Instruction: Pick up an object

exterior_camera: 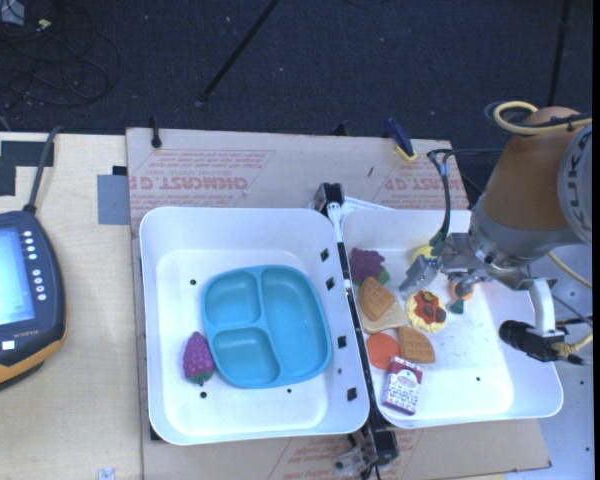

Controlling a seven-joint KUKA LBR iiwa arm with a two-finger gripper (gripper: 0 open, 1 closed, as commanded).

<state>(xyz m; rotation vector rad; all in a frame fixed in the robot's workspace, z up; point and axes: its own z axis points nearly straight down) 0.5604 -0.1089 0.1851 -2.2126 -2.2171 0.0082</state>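
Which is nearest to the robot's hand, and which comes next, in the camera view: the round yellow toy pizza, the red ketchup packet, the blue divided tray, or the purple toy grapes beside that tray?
Measured from the hand:
1. Round yellow toy pizza, right bin, just below the hand.
2. Red ketchup packet, right bin's front edge.
3. Blue divided tray, middle of the left bin.
4. Purple toy grapes, left of the tray.

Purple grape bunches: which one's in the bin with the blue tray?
The purple bunch at the left bin's front-left, beside the blue tray. The other bunch sits in the right bin.
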